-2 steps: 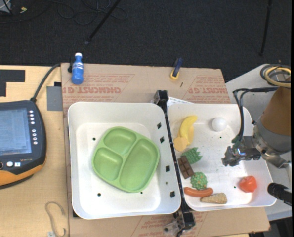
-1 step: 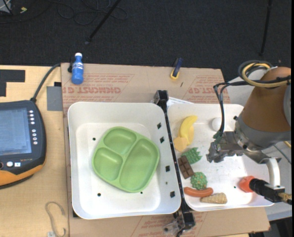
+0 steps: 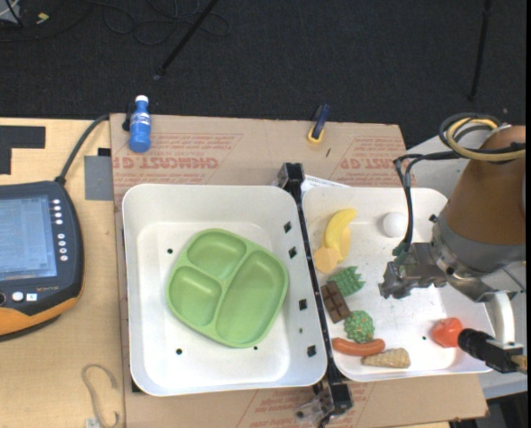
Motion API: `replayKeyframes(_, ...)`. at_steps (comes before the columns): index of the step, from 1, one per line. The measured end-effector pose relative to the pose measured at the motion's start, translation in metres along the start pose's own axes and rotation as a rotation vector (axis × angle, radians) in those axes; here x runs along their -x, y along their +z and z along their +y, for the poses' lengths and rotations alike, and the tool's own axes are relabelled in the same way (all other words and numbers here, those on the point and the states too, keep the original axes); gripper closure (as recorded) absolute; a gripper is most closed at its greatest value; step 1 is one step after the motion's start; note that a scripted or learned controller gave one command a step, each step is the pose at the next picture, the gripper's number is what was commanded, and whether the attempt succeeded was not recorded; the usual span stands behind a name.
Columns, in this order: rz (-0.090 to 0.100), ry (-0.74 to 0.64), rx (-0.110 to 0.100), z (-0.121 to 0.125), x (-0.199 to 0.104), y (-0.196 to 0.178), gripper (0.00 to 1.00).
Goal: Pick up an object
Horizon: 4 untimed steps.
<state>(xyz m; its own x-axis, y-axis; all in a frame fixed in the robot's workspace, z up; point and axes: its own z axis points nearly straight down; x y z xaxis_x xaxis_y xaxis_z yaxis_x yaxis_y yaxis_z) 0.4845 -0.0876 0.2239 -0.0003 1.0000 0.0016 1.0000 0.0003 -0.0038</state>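
Note:
The right bin (image 3: 426, 201) holds several toy foods: a yellow banana (image 3: 339, 227), a white ball (image 3: 393, 224), a green leafy piece (image 3: 348, 281), a brown chocolate bar (image 3: 336, 303), broccoli (image 3: 359, 325), a red sausage (image 3: 358, 347), a tan cone (image 3: 386, 358) and a red tomato (image 3: 446, 332). My gripper (image 3: 397, 282) hangs low over the bin's middle, right of the leafy piece and below the white ball. Nothing is seen in its grasp. The arm's body hides the bin's right side.
A green divided plate (image 3: 228, 285) lies in the left bin (image 3: 149, 239). A black divider (image 3: 305, 275) separates the bins. Off the bins are a control pendant (image 3: 20, 248) at the left, a blue bottle (image 3: 139, 125) and a clamp (image 3: 318, 125) at the back.

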Motion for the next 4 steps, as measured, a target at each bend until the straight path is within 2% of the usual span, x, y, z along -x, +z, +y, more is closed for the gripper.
replayKeyframes(1, 0.0, -0.001, 0.001, 0.003, -0.007, -0.013, 1.0)
replayKeyframes(2, -0.001, 0.001, -0.002, 0.005, -0.002, 0.006, 1.0)
replayKeyframes(3, 0.0, -0.002, 0.001, 0.005, -0.016, 0.001, 1.0)
replayKeyframes(4, 0.0, 0.0, 0.001, -0.003, -0.012, -0.006, 1.0)
